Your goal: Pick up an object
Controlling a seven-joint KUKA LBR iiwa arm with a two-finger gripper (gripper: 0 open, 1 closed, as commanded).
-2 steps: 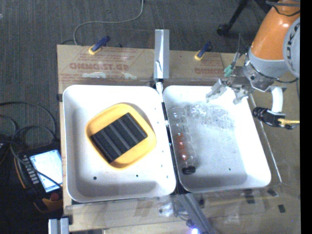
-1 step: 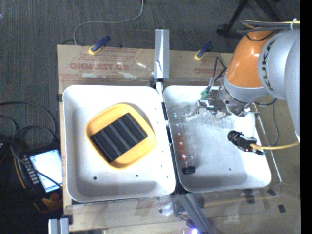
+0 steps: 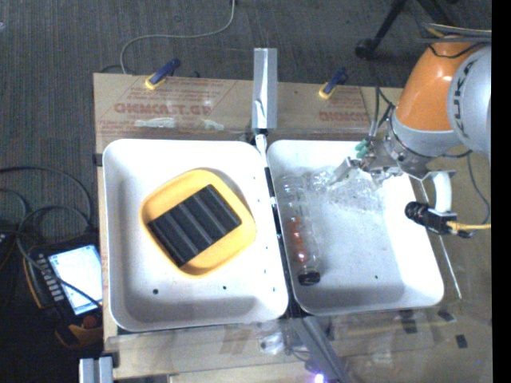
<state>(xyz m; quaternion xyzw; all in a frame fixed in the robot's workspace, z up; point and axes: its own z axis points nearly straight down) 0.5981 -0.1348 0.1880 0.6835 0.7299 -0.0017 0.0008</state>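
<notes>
The left bin (image 3: 128,214) holds a yellow block with a black ribbed top (image 3: 198,220), lying at a slant near the middle. In the right bin (image 3: 399,270), a clear plastic bottle (image 3: 297,230) lies along the left wall, its black cap (image 3: 309,277) toward the front. A crumpled clear plastic piece (image 3: 351,188) rests near the back of that bin. My gripper (image 3: 357,164) hangs over the back of the right bin, right at the upper edge of the clear plastic. Whether it touches the plastic is hidden by glare.
The orange band of the arm (image 3: 435,86) rises over the back right corner of the right bin. A black and white fitting (image 3: 431,210) sticks out at that bin's right wall. A metal post (image 3: 264,86) stands behind the divider between the bins.
</notes>
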